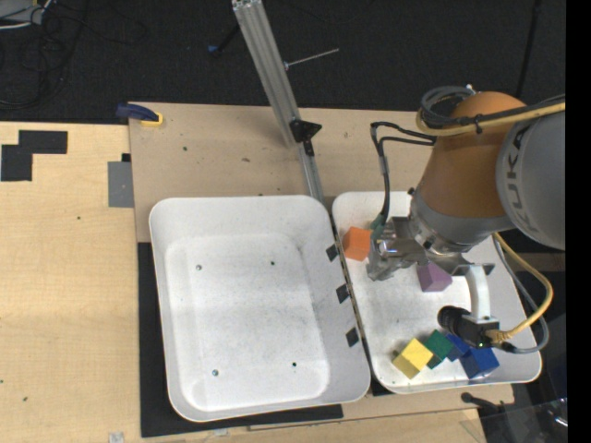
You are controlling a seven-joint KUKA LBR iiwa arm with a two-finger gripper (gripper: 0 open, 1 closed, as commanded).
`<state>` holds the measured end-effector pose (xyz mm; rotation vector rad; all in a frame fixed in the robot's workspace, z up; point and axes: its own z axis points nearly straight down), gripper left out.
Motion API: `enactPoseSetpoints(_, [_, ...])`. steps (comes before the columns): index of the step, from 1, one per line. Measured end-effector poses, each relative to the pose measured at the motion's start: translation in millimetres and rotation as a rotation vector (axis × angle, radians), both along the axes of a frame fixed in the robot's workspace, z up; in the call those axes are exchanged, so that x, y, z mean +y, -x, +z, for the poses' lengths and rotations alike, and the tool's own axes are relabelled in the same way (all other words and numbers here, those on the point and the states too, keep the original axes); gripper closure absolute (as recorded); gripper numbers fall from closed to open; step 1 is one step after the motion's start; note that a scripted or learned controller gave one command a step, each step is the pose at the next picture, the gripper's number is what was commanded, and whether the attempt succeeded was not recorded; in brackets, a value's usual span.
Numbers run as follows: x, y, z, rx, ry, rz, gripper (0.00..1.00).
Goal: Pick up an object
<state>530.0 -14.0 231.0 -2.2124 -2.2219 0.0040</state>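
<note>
1. The right bin (517, 363) serves as the landmark; it sits on the wooden surface (65, 266) with its left rim touching the left bin (185, 247).
2. The grey arm (536, 183), with its orange band (466, 169), hangs over the upper half of the right bin.
3. The pincer (383, 258) is low over the upper left part of the right bin, near its left rim; whether it is apart or together, I cannot tell.
4. An orange block (356, 243) lies in the right bin just left of the pincer, close to the bin's left rim; nothing is seen gripped.
5. A purple block (432, 276) lies near the middle of the right bin, just right of the pincer.
6. A yellow block (413, 358), a green block (445, 348) and a blue block (480, 362) cluster at the bin's lower edge, touching in a row.
7. A slanted metal rail (268, 63) rises from behind the right bin's upper left corner.
</note>
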Motion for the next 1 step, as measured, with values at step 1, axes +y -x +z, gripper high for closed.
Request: enactPoseSetpoints(1, [47.7,-8.9,-11.2,-0.001,0.001,-0.001,1.0])
